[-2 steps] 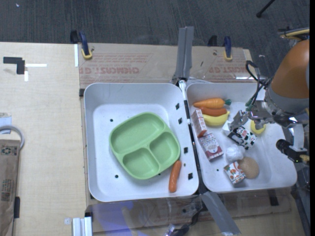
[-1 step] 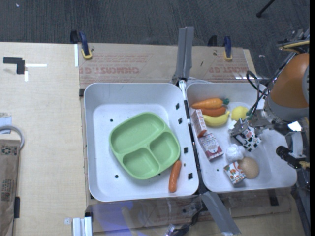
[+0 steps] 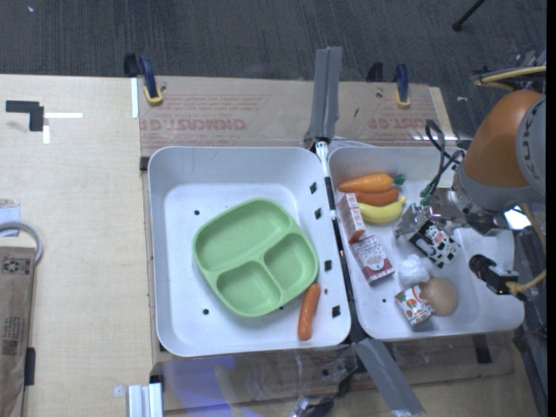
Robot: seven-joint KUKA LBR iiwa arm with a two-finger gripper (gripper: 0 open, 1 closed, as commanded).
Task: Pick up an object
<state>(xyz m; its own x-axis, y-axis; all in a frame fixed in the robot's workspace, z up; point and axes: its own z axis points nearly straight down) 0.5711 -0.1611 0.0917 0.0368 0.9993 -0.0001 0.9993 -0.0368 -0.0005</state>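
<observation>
Black-and-white patterned object [image 3: 441, 247] under end effector [image 3: 420, 226], right bin [image 3: 486, 315].

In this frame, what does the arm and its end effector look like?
The arm is bulky and rounded, with a grey casing and a broad orange band above the wrist. Thin black cables loop beside it. The end effector is a small cluster of metal and black parts with a black-and-white patterned patch; finer detail is too small to tell.
</observation>
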